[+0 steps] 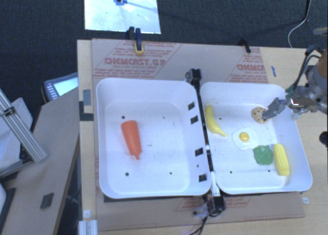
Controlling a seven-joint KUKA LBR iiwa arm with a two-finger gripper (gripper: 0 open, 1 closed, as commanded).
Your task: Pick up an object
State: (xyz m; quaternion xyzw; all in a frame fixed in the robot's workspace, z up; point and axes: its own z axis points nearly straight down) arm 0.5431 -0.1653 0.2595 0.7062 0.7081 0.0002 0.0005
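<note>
The corn [281,159] lies in the right bin [305,175] at its near edge, below the gripper [270,111], with the green piece [263,155] touching its left side. The fried egg [244,138] sits just down-left of the gripper, the banana [213,121] farther left. The cookie [259,114] lies at the fingertips, touching or just beside them; whether the gripper is open or closed I cannot tell. The carrot [131,137] lies far left, in the left bin [107,175]. The board [154,59] behind reads "CHEMCAST".
</note>
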